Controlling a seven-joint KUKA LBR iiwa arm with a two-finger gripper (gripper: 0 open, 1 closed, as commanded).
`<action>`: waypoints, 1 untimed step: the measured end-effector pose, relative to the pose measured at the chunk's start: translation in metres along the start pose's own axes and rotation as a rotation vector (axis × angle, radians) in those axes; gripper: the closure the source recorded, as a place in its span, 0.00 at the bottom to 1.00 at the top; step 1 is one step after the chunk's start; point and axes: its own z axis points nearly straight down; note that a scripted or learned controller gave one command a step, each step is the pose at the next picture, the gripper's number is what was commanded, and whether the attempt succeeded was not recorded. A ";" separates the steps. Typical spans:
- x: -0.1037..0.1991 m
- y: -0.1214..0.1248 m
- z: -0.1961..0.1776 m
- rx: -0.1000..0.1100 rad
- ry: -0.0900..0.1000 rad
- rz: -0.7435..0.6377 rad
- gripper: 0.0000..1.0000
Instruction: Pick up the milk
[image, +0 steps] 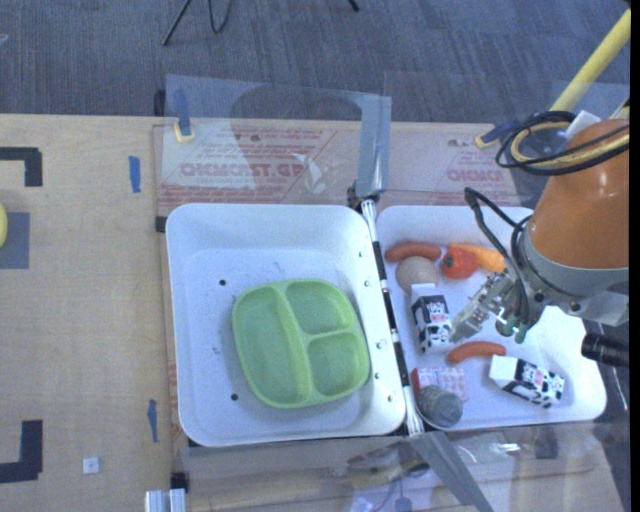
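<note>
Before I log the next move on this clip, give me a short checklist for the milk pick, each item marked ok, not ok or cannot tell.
1. Milk in view: ok. One milk carton stands in the right bin; a second milk carton lies near the bin's front right corner.
2. Gripper over the right bin: ok, beside the standing carton.
3. Carton between the jaws: not ok, the carton sits apart from them.
4. Jaw opening: cannot tell.
5. Clutter near target: not ok. A sausage and a beige egg-shaped item lie close.
6. Green tray out of the way: ok, in the left bin.
</note>
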 end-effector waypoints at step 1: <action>0.035 0.045 0.022 0.002 0.004 -0.059 1.00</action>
